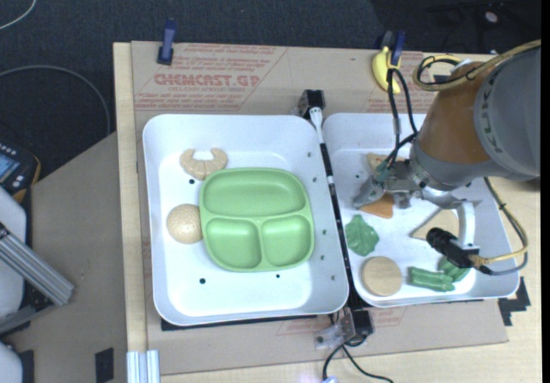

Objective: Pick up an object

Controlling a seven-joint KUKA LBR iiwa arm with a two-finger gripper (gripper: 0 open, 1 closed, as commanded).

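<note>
The arm reaches in from the right and bends down over the right bin, its orange band above the wrist. The gripper sits low near the bin's upper left part, with its metal fingers just above an orange piece. Whether those fingers are spread or closed cannot be told at this size, and nothing is plainly seen between them.

The orange piece lies flat on the bin floor, its long axis running roughly left to right, slightly downward toward the right. Just below it is a green leafy piece. Nearer the front rim rest a tan round disc and, to its right, a green pod-like piece lying almost level, long axis left to right.

In the left bin a green divided tray sits in the middle, with a tan ball touching its left edge and a curved tan pastry above it.
</note>
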